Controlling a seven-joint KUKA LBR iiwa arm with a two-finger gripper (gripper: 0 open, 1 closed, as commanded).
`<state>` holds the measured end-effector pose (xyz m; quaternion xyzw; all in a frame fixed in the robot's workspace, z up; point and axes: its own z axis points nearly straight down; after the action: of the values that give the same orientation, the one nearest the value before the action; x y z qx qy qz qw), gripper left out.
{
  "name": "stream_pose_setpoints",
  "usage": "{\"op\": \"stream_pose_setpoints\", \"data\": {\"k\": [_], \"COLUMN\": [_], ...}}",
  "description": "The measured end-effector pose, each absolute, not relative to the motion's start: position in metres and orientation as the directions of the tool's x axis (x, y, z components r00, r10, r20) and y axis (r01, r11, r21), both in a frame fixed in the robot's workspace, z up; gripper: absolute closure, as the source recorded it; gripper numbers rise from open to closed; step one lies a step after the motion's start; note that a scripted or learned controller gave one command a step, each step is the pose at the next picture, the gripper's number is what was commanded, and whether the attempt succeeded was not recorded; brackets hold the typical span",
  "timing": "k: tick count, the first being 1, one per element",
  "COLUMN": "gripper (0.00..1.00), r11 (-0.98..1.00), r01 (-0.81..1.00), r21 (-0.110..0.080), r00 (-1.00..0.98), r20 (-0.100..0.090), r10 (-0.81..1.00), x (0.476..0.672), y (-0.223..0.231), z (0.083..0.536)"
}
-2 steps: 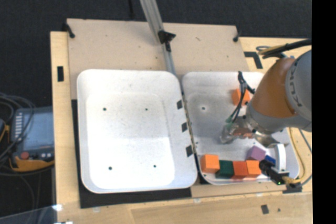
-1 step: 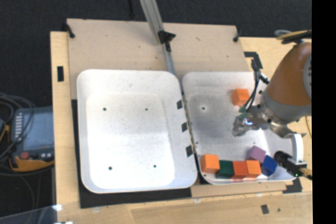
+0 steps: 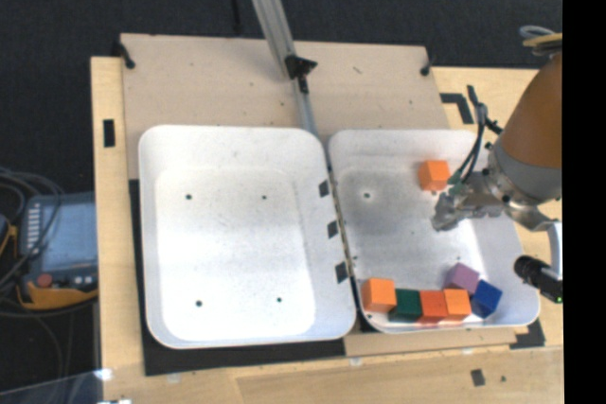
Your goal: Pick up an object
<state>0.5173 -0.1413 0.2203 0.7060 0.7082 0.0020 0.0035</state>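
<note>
- Nearest my camera, along the right bin's (image 3: 379, 166) front wall, a row of blocks sits packed together; going left to right, an orange block (image 3: 380, 293), a green block (image 3: 408, 304), two more orange ones (image 3: 445, 303), then a blue block (image 3: 486, 297) with a purple block (image 3: 463, 276) just behind it.
- Left bin (image 3: 237, 232) takes up the surface's (image 3: 275, 80) left half; I judge it is the drop side for picked things.
- A metal pole (image 3: 268, 5) slants up from between the bins' far edges.
- A lone orange block (image 3: 435, 174) lies apart near the right bin's far side, with open floor around it, so I read it as the easiest target; the row is crowded against the wall and leaves little room beside each block.
- My end effector (image 3: 453, 208) hangs low over the right bin, just to the front-right of that lone block and apart from it. I see nothing in it, and I cannot tell how far open it is.
- I judge the pick as not yet made.
</note>
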Motion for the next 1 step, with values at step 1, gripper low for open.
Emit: {"op": "stream_pose_setpoints", "data": {"k": [1], "gripper": [1.00], "r11": [0.007], "r01": [1.000], "r21": [0.002], "r00": [-0.007], "r20": [0.001], "r10": [1.000], "x": [0.5355], "y": [-0.0994], "z": [0.2193]}}
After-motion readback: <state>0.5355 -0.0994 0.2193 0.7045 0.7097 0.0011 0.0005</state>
